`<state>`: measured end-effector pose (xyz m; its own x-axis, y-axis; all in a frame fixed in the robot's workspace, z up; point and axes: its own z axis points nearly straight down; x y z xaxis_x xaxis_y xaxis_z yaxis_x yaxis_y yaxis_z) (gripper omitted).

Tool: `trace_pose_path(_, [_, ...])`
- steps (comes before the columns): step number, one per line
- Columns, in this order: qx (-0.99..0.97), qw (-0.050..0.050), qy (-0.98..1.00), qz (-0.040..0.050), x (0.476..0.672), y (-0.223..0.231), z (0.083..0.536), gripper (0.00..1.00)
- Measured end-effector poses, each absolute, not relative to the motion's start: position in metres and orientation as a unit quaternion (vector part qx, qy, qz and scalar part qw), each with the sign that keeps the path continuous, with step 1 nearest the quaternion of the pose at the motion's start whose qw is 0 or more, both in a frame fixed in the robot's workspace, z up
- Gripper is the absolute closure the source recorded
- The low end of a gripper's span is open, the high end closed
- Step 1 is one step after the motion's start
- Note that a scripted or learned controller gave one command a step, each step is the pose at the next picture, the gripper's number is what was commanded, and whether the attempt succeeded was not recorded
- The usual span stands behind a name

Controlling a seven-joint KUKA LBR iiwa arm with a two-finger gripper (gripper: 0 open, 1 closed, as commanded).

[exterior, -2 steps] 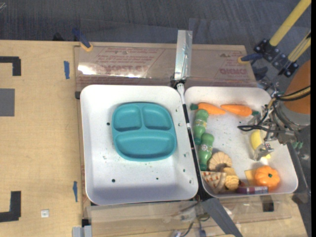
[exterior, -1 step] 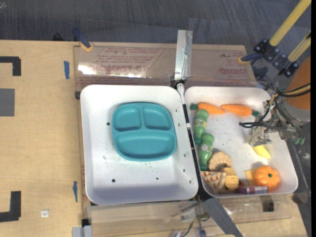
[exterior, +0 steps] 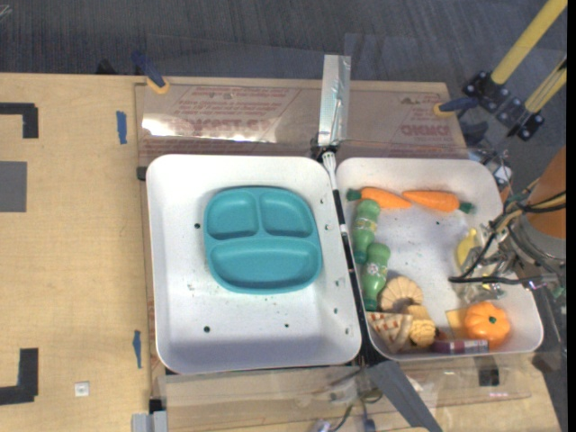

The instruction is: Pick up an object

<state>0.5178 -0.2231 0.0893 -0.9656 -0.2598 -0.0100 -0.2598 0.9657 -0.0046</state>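
White plastic walls frame both bins: the left bin (exterior: 171,268) carries a teal divided plate (exterior: 262,238), and the right bin (exterior: 423,241) carries the toy food I am meant to choose from. Two orange carrots (exterior: 382,198) lie end to end along its far wall, the second carrot (exterior: 434,202) just right of the first. A green bottle-like piece (exterior: 365,225) and another green piece (exterior: 374,268) run down the left wall, with a tan bread-like toy (exterior: 400,292) and some crinkled tan snacks (exterior: 407,329) near the front corner. A small orange pumpkin (exterior: 486,320) sits at the front right, and something yellow (exterior: 467,246) lies just behind my claw (exterior: 490,268). My claw hangs over the bin's right side amid dark cables; whether it is spread or clenched I cannot tell, and no toy is visibly between its tips.
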Motion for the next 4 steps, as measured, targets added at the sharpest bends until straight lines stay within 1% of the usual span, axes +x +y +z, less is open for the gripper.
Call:
trace_pose_path(1, [-0.139, 0.006, 0.990, -0.0016, 0.596, -0.219, 0.089, 1.00])
trace_pose_path(2, [-0.032, -0.003, 0.999, 0.0010, 0.667, -0.223, 0.088, 1.00])
trace_pose_path(3, [-0.003, 0.005, 1.000, 0.0010, 0.669, -0.148, 0.089, 1.00])
trace_pose_path(4, [-0.003, 0.012, 1.000, -0.0024, 0.670, -0.167, 0.295, 1.00])
